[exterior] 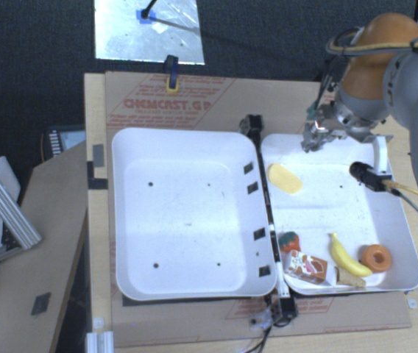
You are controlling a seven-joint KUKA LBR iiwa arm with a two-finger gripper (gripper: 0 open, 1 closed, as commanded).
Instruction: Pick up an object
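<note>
Snack packet [308, 268] lay at the near edge of the right bin [327, 213], with the gripper [313, 140] up over its far rim.
Beside the packet lay a banana [344, 256] and an orange ring [376, 257], and a small red-and-green piece [289, 242] sat against the wall shared with the left bin [187, 212]. A pale yellow lump [285, 179] lay alone farther back, nearest the gripper. Whether the gripper was open, or held anything, could not be told.

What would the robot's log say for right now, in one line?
gripper: above far end of right bin | yellow oval piece: lying nearby in bin | banana: at near end
</note>
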